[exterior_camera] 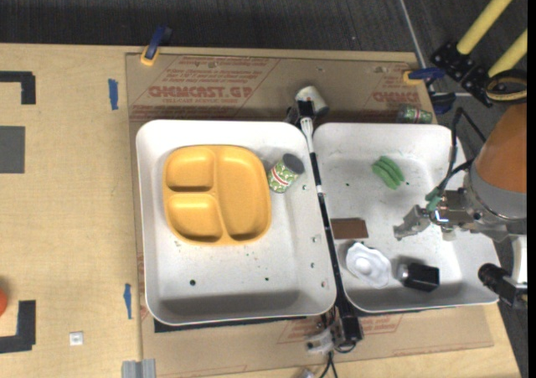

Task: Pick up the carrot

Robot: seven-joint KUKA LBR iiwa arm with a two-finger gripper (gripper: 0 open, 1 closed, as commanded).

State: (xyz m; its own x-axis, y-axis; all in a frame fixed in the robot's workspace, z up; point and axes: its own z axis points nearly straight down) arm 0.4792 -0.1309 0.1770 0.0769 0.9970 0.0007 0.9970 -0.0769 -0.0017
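My gripper [412, 224] hangs over the right bin [435, 146], near its middle right, with the grey arm and its orange band [507, 158] behind it at the right edge. Nothing shows in its grasp. In that bin lie a green ridged pod-like toy [388, 172] at the back, a brown flat rectangle [348, 228] left of the gripper, a white crumpled object [367, 263] and a black cylinder [419, 275] at the front. The gripper is apart from all of them.
The left bin [159, 284] holds a yellow divided plate [218, 192] and a small green-and-white can [284, 175] by the bin divider. A small orange-red shape [2, 302] sits at the bench's far left edge. Yellow poles [494, 7] and cables stand at the back right.
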